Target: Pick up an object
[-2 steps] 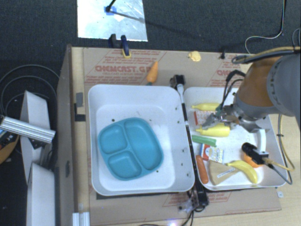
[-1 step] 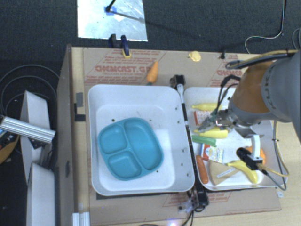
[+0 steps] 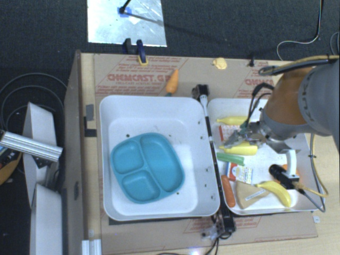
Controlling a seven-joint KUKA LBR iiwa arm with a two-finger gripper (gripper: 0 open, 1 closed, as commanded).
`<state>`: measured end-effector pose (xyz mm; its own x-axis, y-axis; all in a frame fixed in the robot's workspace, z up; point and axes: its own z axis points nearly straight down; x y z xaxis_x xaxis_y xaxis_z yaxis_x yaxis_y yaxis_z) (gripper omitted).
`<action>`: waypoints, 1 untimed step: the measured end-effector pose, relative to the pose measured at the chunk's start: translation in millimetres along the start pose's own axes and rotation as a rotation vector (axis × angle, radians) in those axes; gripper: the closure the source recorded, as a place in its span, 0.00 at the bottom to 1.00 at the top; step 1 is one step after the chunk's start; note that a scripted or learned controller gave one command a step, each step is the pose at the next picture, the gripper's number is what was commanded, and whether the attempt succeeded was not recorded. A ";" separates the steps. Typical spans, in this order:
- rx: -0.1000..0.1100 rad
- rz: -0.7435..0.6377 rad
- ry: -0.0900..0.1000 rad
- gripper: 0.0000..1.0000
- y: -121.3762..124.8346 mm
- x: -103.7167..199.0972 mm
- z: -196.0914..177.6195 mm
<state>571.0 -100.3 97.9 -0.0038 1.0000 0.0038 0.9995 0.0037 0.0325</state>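
We see the hand (image 3: pixel 237 137) low in the right bin (image 3: pixel 304 209), reaching in from the right; whether its fingers are spread or closed we cannot tell. Just under its tip lies a yellow corn-like piece (image 3: pixel 242 150), touching or nearly so, with a green stick (image 3: pixel 230 158) beside that. A second yellow piece (image 3: pixel 229 120) lies just above the hand. A banana (image 3: pixel 277 190) rests well apart, toward the bin's near edge. In the left bin (image 3: pixel 117 110) sits a blue divided plate (image 3: pixel 146 167).
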 end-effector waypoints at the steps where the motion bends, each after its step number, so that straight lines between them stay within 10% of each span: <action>1: -0.006 0.005 -0.017 0.00 -10.7 11.2 -0.1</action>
<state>560.3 -89.1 97.7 0.0015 0.9999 -0.0131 0.9993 -0.0010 0.0384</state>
